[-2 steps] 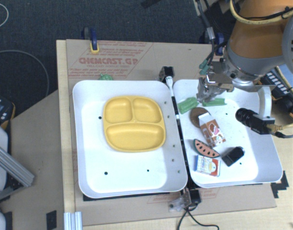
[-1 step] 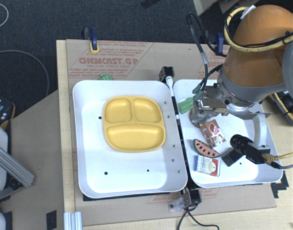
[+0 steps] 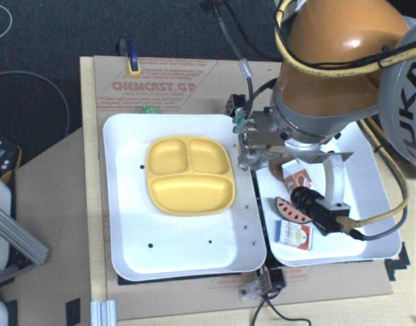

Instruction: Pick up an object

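My gripper [image 3: 251,156] hangs under the big orange-banded wrist, over the left edge of the right bin [image 3: 378,240], close to the wall between the two bins. Just right of it in that bin lies a brown and red packet [image 3: 298,177], partly covered by the arm. Nearer the front are a salmon-pink flat piece with dark spots [image 3: 287,210] and a small blue-edged card packet [image 3: 293,233]. Nothing can be seen held by the gripper.
A yellow divided plate [image 3: 190,175] lies in the back half of the left bin [image 3: 174,257]. The arm covers most of the right bin's back. Brown board with red print [image 3: 153,83] lies behind the bins.
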